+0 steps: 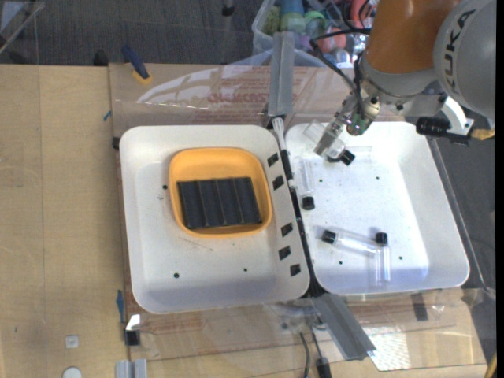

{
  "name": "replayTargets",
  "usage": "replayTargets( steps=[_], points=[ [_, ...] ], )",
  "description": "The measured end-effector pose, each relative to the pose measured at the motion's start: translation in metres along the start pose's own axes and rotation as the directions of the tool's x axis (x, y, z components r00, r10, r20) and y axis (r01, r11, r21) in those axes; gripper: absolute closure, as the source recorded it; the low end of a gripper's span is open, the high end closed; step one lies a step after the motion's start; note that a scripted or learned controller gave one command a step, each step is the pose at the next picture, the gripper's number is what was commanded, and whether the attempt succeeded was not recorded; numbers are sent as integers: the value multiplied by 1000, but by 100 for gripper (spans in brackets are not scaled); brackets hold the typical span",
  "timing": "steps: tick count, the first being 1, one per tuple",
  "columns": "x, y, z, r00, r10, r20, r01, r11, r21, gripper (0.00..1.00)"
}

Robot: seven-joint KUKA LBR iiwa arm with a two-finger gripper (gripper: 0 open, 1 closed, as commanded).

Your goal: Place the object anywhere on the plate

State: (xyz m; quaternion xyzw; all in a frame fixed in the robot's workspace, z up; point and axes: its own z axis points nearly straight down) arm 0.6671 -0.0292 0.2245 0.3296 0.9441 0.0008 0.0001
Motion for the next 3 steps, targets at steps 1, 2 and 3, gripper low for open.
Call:
replayTargets(
  steps=[1,2,3],
  points=[
    [13,3,14,978,-208,0,208,978,0,100],
    [13,3,13,978,-207,1,207,978,-1,0],
    [12,4,2,979,-205,6,205,979,-6,100]
  ],
)
